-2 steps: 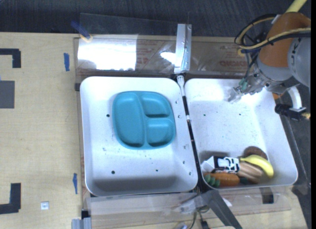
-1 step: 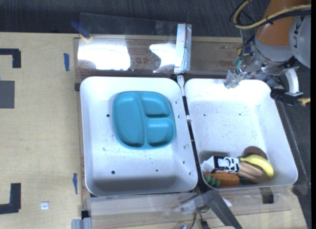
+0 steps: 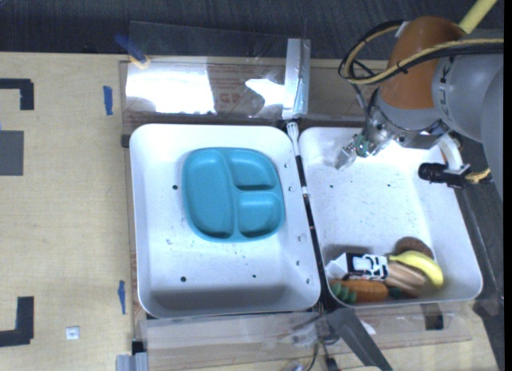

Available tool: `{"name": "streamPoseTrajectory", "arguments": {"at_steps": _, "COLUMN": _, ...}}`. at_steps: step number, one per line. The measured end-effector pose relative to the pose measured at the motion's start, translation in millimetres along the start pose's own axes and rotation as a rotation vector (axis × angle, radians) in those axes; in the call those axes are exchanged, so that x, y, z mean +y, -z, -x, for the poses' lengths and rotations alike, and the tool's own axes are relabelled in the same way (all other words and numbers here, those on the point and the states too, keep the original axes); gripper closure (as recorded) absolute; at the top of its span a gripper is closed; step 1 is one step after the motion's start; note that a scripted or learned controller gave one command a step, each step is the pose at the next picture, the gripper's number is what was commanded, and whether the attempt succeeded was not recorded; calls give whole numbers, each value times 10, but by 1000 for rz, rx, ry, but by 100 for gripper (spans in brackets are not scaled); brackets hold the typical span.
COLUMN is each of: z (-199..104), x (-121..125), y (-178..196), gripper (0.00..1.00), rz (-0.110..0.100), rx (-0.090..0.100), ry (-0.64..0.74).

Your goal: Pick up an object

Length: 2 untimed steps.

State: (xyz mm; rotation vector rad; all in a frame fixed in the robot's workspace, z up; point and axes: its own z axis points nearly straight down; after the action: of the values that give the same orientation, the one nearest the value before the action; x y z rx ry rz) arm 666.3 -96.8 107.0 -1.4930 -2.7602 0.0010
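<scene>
My gripper [image 3: 352, 153] hangs over the far left part of the right bin [image 3: 384, 201], with nothing between its fingers that I can make out. At the near end of that bin lies a pile of toy food: a yellow banana [image 3: 420, 266], a brown round piece [image 3: 413, 246], an orange carrot-like piece [image 3: 364, 289] and a small black and white item [image 3: 368, 265]. The gripper is well apart from the pile, toward the back of the bin.
The left bin [image 3: 152, 273] holds a blue divided plate [image 3: 234, 193]. A clear plastic panel [image 3: 208, 81] and a metal post [image 3: 296, 77] stand behind the bins. The arm's grey body and orange band [image 3: 424, 49] fill the upper right.
</scene>
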Motion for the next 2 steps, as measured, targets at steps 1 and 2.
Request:
{"name": "streamPoseTrajectory", "arguments": {"at_steps": 1, "z": -657, "x": 451, "y": 806, "gripper": 100, "rz": 10, "rx": -4, "ry": -413}}
{"name": "streamPoseTrajectory", "arguments": {"at_steps": 2, "z": -1033, "x": 585, "y": 972, "gripper": 100, "rz": 7, "rx": -2, "ry": -537}}
